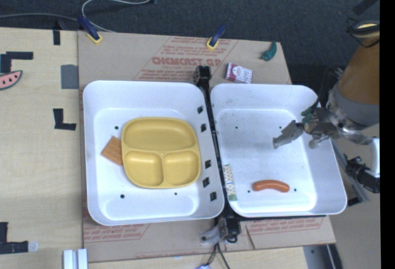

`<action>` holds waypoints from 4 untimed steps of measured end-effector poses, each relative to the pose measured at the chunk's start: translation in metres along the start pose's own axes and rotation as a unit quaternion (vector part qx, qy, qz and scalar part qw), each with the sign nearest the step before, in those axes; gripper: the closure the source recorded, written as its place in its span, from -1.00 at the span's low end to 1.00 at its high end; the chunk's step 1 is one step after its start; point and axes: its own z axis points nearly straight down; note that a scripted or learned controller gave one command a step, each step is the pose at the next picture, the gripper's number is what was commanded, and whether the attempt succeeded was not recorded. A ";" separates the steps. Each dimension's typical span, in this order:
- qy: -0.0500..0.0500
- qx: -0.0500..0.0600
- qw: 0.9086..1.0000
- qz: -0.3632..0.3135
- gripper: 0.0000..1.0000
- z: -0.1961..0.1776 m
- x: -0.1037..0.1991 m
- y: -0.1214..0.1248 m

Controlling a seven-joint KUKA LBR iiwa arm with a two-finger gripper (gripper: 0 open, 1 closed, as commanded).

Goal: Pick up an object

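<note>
Gripper (300,136) above right bin (259,101), sausage (270,186) below.

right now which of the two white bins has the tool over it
The right bin, the one holding the orange sausage; the tool hangs over its floor. The left bin holds the yellow divided plate.

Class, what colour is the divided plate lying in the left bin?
Yellow. The divided plate shows in the camera view.

Yellow plate (162,152) hides most of the brown cracker (112,150) beneath
</note>
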 end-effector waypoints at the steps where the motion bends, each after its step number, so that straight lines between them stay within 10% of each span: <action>1: 0.001 -0.001 1.000 0.000 -1.00 0.163 0.018 -0.014; 2: -0.002 -0.004 1.000 0.001 -1.00 0.162 0.040 -0.014; 3: -0.001 -0.003 1.000 0.000 -1.00 0.162 0.039 0.047; 4: -0.002 -0.003 1.000 0.001 1.00 0.153 0.038 0.046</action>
